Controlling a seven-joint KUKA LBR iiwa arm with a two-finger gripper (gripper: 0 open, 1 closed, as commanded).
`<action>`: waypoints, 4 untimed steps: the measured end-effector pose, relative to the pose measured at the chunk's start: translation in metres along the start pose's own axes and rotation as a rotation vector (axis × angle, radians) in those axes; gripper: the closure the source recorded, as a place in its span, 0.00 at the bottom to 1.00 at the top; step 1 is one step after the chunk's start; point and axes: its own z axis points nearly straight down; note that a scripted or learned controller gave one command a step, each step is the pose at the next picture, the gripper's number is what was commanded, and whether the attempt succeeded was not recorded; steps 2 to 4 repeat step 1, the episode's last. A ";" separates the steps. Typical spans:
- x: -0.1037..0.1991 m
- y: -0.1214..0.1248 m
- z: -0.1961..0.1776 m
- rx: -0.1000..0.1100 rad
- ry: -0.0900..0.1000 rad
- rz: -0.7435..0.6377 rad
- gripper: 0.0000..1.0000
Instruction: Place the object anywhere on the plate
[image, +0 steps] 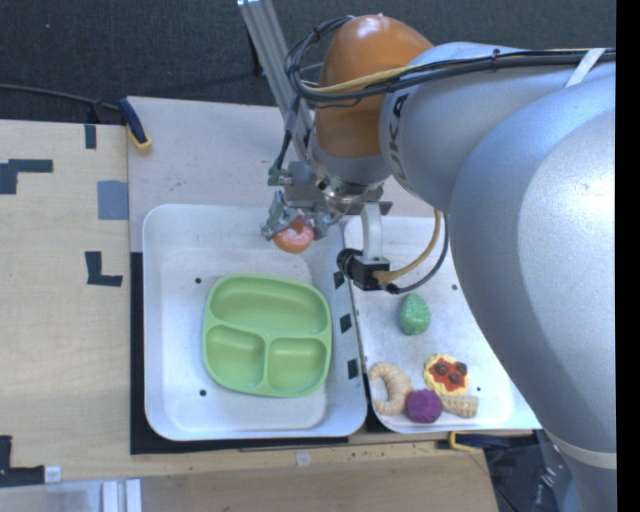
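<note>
A green plate (267, 335) with three compartments lies in the left white bin (170, 300). My gripper (291, 228) hangs over the far edge of that bin, just beyond the plate's far rim. A small orange-red round object (294, 239) sits between its fingers, so the gripper is shut on it. The object is held above the bin floor, slightly right of the plate's middle. The grey arm with its orange band (365, 70) reaches in from the upper right and hides much of the right bin.
The right bin (470, 330) holds a green lumpy toy (414, 314), a tan curved piece (390, 385), a purple ball (423, 405) and a yellow-red pizza-like toy (449, 377). A wooden bench surface (60, 300) lies to the left.
</note>
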 end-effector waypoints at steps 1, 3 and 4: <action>-0.003 0.000 0.000 0.001 -0.002 0.003 0.00; -0.003 0.000 0.000 0.001 -0.002 0.003 0.00; -0.003 0.000 0.000 0.001 -0.002 0.003 0.00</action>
